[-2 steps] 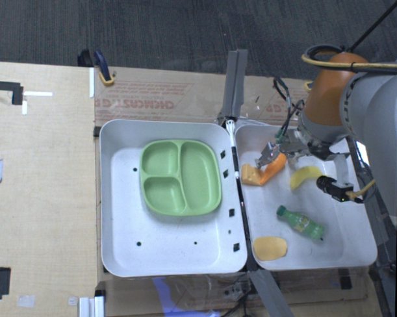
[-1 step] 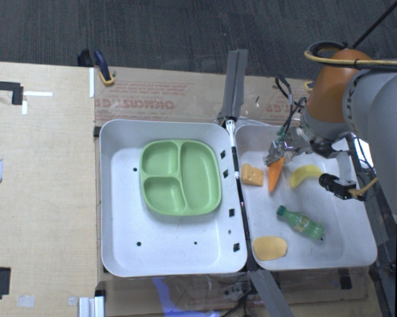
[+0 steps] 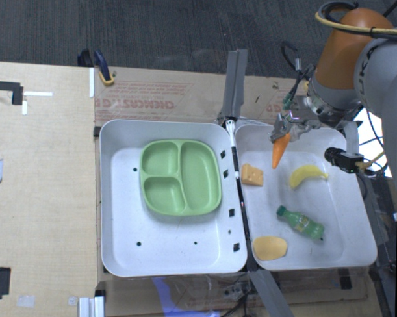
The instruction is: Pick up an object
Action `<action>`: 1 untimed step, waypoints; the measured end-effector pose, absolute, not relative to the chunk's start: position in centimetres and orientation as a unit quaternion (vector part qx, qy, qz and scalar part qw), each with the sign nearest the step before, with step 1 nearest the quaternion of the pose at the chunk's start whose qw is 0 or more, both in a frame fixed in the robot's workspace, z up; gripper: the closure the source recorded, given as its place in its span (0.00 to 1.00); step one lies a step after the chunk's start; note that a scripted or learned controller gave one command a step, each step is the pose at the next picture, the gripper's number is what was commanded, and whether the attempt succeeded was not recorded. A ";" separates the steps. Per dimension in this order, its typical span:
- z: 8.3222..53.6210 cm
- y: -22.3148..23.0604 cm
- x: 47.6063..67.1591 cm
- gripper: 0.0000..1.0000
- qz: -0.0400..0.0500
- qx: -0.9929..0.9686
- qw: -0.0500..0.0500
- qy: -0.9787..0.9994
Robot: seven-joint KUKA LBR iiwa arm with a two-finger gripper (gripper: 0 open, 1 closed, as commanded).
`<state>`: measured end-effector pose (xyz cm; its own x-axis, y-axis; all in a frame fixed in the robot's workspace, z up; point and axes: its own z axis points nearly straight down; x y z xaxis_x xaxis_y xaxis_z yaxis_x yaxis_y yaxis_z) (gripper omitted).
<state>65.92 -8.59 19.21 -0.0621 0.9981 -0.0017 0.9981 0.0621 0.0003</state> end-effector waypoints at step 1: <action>27.8 -5.9 65.9 1.00 -0.001 0.694 0.000 0.720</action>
